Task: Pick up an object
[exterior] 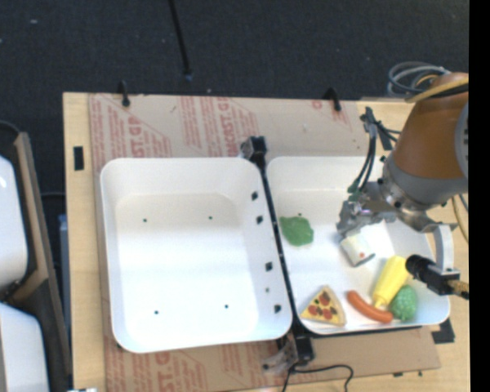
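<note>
The grey-and-orange arm point(429, 149) hangs over the right-hand shallow white bin point(310, 174). Its hand point(358, 219) sits just above the small white cylinder point(358, 250); whether it grips, I cannot tell. Best descend straight, centred, avoiding the yellow bottle-shaped toy point(389, 279).

Green lump point(296, 230), white cylinder point(358, 250), yellow bottle point(389, 280), pizza slice point(324, 307), all in right bin point(310, 174).
</note>
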`<state>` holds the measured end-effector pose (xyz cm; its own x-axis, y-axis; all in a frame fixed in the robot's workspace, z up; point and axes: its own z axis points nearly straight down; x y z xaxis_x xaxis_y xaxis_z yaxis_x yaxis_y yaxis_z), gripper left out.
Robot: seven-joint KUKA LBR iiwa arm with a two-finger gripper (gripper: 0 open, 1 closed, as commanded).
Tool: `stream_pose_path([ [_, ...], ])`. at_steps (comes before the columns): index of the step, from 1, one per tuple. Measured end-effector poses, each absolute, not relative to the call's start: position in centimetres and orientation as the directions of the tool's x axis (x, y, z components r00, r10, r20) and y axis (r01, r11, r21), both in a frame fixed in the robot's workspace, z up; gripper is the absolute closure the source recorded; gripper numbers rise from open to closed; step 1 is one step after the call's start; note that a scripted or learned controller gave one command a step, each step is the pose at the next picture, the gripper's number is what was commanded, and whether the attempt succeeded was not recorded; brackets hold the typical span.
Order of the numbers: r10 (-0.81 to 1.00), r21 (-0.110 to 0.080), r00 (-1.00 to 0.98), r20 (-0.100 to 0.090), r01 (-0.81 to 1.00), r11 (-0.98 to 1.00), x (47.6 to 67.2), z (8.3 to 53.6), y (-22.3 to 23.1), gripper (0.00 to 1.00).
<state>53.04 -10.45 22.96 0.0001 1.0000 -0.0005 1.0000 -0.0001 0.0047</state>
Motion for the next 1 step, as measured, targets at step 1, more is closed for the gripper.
stream_pose_path([
  [1,1.0,0.002,-0.004,0.0,1.0,0.004,53.33,23.92,-5.28,1.0],
])
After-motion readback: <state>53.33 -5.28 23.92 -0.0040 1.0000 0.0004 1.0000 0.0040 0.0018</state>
